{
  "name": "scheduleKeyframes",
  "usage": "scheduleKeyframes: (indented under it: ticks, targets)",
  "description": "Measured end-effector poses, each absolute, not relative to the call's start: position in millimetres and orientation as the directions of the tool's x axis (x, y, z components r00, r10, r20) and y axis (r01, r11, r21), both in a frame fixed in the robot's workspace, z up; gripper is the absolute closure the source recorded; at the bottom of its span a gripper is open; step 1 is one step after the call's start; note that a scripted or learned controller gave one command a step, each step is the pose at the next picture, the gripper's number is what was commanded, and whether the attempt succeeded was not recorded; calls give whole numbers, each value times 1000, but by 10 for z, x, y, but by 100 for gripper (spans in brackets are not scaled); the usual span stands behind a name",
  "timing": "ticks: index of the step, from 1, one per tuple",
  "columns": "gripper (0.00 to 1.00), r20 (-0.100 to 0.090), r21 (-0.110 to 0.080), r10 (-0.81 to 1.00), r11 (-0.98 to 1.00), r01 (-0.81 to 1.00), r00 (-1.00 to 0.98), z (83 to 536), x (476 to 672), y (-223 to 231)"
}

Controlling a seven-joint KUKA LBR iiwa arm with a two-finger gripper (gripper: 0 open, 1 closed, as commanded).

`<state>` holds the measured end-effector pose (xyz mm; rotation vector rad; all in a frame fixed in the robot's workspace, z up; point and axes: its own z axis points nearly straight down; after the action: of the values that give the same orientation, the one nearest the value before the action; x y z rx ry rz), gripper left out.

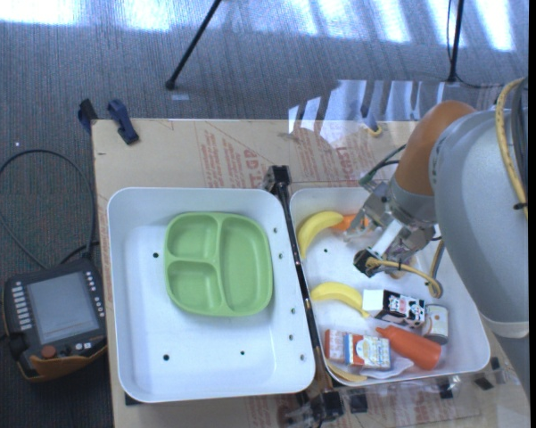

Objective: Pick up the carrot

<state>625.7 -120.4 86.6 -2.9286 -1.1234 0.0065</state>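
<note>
Single fixed camera, high above bench (205, 150), looking down at slant. Both white bins fully framed: left bin (143, 346), right bin (468, 328). Moderate distance; floor visible beyond bench's far and left edges. Arm (482, 194) enters from right.

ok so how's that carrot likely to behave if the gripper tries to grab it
The carrot looks rigid and tapered, so fingers might slide toward its thin end. Its rounded body could roll if nudged. It lies close beside the small carton at the right bin's front, leaving little finger room.
</note>
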Motion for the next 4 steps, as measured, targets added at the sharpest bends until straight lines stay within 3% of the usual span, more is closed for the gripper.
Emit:
scheduleKeyframes:
  ticks: [1, 2, 3, 4]
  targets:
    - [0, 9, -20, 698, -716, 698, 716, 879, 6325, -2015]
    - [0, -6, -10, 418, -908, 418, 908, 859, 6309, -1488]
    - [0, -4, -6, 205, -979, 205, 979, 867, 6357, -1424]
    - [100, -9, -11, 216, -976, 216, 976, 959, 6357, -1396]
